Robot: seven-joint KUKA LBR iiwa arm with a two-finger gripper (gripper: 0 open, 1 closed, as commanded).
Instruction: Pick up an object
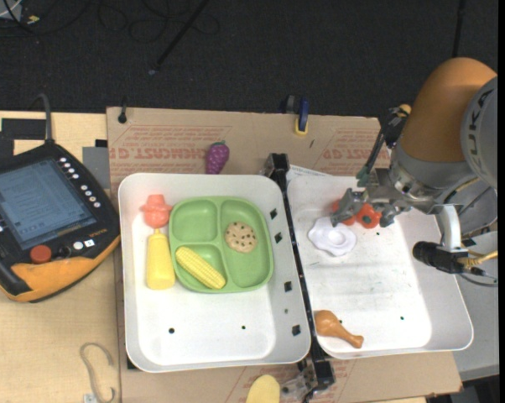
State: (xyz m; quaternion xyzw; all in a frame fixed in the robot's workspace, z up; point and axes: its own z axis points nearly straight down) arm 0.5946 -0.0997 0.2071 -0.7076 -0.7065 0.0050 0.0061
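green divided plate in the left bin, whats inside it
The green divided plate holds a chocolate-chip cookie in its right compartment and a corn cob lying across the lower one. The upper left compartment shows bare green. Whatever lies beneath the two pieces is covered.

a teach pendant (39,217) with a grey screen and orange underside lies on the bench's left side. flattened cardboard (236,141) sits under the bins — a blue clamp (302,116) grips its far edge. black cables (110,7) trail over the dark floor behind, and a thin cord (97,368) curls near the front left corner.
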